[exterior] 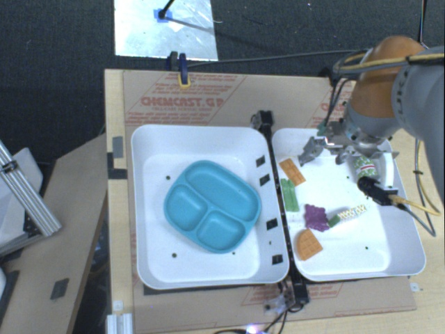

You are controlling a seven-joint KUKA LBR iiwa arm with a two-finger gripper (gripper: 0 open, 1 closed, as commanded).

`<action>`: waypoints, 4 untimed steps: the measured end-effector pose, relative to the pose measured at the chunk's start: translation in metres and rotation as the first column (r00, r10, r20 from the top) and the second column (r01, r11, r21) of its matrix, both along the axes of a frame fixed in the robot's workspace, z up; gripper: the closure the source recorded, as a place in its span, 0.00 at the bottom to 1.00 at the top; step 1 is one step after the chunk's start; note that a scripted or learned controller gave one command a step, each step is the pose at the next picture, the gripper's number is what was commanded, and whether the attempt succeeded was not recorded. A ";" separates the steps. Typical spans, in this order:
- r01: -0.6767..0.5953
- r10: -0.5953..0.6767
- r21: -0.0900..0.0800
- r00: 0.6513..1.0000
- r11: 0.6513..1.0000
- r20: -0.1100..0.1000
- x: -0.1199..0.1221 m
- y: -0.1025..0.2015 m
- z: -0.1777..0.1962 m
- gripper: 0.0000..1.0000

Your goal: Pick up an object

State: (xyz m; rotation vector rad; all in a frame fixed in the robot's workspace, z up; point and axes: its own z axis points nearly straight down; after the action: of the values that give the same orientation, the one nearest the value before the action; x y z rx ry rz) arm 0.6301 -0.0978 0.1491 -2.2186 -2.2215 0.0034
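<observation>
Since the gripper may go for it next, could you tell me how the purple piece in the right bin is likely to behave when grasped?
The purple piece looks small, so it is probably light. Its lumpy, irregular outline suggests it is unlikely to roll. It lies close to the green strip and the orange wafer, so a push might nudge those too.

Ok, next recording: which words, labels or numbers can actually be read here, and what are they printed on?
"CHEMCAST GP": red print on the brown board under the bins, behind the left bin.
More red print on the board's right and front edges: too cut off or small to read.
Small white strip in the right bin: dark marks, too blurred.
</observation>
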 end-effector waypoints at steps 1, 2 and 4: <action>0.000 0.000 0.001 1.000 1.000 -0.001 -0.008 0.007 -0.056 0.00; 0.001 -0.001 0.000 1.000 1.000 0.004 -0.007 0.007 -0.064 0.00; -0.001 0.001 0.000 1.000 1.000 0.008 -0.007 0.007 -0.009 1.00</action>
State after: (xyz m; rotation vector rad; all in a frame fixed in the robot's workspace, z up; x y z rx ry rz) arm 0.6232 -0.0906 0.1403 -2.2219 -2.2262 -0.0050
